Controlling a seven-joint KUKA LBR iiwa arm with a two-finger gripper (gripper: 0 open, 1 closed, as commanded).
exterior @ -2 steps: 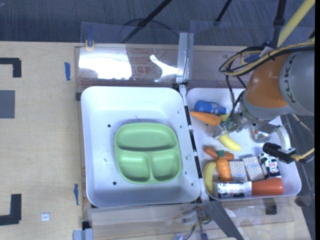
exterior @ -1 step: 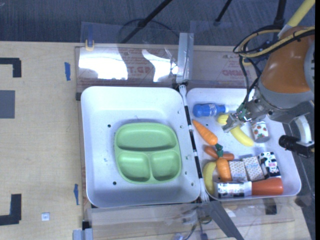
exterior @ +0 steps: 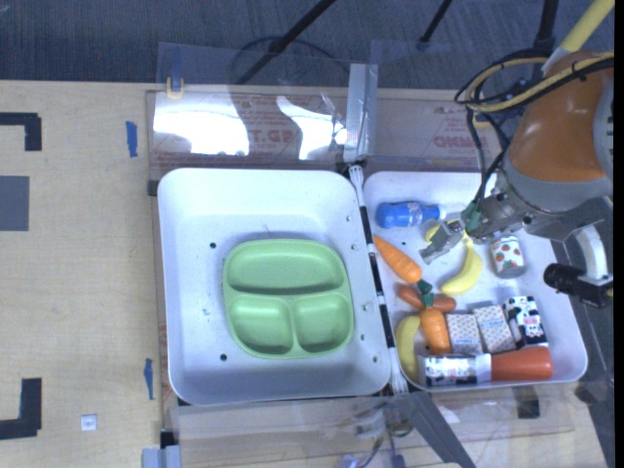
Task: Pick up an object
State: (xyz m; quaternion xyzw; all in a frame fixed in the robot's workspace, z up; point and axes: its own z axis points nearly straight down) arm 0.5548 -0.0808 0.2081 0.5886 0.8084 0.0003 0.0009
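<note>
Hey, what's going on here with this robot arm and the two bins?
The arm reaches in from the right, its gripper low over the right bin, beside a banana and near a blue bottle and a carrot. Nothing shows between its fingers. The left bin holds a green divided tray.

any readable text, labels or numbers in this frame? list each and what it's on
Red print on the cardboard behind the right bin: blurred and partly hidden, not readable.
Red print on the cardboard behind the left bin, under clear sheet: washed out by glare, not readable.
Tube with white label at right bin's front: dark marks, too small to read.
Blue bottle: no legible label.
Small boxes in right bin: patterned, no words legible.
</note>
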